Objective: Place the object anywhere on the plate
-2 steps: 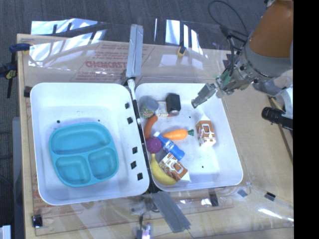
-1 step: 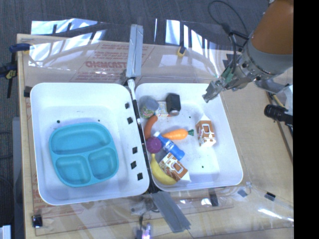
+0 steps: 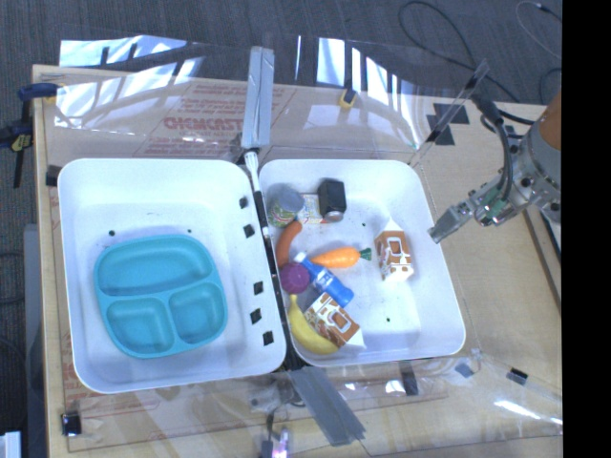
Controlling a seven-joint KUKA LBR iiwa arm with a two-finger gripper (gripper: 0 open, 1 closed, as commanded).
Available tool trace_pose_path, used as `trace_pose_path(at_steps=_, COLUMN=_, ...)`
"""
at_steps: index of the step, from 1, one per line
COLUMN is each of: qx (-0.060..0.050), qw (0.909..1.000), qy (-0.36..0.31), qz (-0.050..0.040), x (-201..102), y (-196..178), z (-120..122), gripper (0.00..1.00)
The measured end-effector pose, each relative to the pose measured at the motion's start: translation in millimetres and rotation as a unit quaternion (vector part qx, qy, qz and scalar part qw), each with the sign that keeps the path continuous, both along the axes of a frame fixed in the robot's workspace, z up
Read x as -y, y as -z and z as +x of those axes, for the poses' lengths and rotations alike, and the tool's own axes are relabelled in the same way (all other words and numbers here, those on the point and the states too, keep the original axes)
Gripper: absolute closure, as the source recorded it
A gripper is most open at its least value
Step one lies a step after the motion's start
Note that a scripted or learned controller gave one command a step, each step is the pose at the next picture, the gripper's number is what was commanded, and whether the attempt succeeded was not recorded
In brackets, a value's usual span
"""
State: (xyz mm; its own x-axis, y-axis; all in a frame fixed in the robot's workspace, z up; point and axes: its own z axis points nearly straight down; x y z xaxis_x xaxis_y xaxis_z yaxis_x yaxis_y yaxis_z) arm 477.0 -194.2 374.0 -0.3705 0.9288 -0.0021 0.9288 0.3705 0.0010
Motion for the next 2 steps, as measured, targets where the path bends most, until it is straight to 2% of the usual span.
trace_pose_path(at_steps=1, qx=0.001, qw=1.0, qy=-0.003, qz=-0.0007, x=0, y=-11, z=1, gripper=1.0)
trace_pose_path(at_steps=2, qx=0.0, qw=0.9908, qy=0.136, qz=-0.0005, x=17, y=-69, z=33, gripper=1.0)
